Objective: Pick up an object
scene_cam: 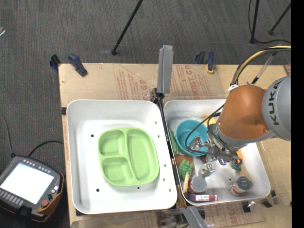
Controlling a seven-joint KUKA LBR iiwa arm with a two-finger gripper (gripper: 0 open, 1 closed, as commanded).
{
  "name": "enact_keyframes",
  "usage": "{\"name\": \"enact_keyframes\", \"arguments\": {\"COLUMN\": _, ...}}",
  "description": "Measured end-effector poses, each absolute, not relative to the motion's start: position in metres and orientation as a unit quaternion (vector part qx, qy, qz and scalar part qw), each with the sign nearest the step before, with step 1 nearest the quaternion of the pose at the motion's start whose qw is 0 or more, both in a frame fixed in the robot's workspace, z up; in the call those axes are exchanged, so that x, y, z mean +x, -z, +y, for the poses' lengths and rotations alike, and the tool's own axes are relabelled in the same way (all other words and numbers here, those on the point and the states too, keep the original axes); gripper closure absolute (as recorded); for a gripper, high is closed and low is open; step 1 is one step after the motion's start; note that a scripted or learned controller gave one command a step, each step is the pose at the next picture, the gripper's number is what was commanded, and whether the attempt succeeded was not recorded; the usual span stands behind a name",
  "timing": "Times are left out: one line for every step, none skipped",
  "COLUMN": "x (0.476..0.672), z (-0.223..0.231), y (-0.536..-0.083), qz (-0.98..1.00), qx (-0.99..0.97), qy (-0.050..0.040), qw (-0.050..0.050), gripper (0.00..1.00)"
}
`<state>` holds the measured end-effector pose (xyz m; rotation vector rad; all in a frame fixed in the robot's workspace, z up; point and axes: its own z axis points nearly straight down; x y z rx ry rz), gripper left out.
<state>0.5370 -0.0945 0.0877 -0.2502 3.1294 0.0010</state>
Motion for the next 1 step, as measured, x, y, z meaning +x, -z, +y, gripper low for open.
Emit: {"name": "enact_keyframes", "arguments": {"x": 0.5665, "z": -0.0845, "y": -0.0878, "qz": 1.0, "qx": 0.012, "qy": 0.0, "qw": 0.001, "gripper": 0.0}}
